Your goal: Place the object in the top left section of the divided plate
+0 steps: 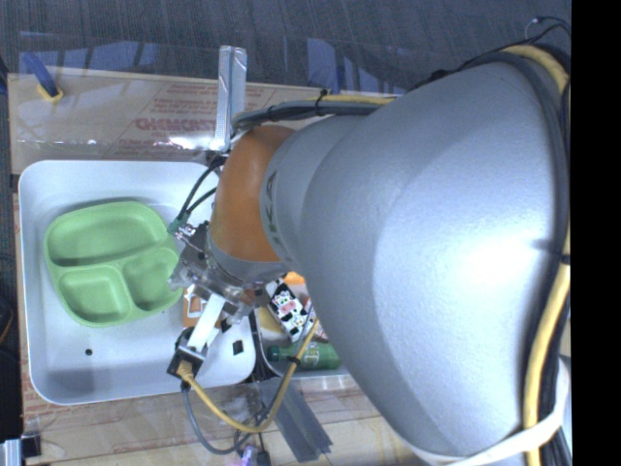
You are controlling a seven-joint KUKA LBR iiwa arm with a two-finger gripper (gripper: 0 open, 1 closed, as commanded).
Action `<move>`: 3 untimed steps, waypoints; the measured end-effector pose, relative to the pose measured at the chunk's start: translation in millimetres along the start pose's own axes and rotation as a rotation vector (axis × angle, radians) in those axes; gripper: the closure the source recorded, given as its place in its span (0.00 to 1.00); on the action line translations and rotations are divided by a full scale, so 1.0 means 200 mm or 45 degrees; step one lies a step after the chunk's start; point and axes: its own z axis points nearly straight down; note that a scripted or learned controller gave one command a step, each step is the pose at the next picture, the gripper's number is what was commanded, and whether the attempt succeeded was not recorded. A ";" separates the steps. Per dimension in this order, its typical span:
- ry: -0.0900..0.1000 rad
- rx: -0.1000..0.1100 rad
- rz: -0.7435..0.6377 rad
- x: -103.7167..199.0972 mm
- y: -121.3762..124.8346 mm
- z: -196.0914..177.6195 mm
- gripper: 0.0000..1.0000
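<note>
A green divided plate (60, 260) lies in the left white bin (58, 377), with one wide section at the back and two smaller ones at the front. My gripper (208, 297) hangs just right of the plate's right rim, over the strip between the two bins, and the wrist hides most of it. A small orange-brown object (193, 305) shows right beside it; whether it is held I cannot tell. A black-and-white spotted object (288, 310) lies just to the right.
The grey arm covers most of the right bin. An orange object (294, 281) and a green bottle-like object (312, 358) peek out under it. A small dark speck (88, 351) sits on the left bin's floor in front of the plate.
</note>
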 end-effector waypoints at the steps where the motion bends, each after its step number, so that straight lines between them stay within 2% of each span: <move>1: 0.004 -0.002 -0.021 0.20 -0.22 -0.62 0.00; 2: -0.001 0.000 -0.137 0.14 -0.18 -0.35 0.00; 3: 0.004 -0.002 0.268 0.28 0.02 -0.82 0.00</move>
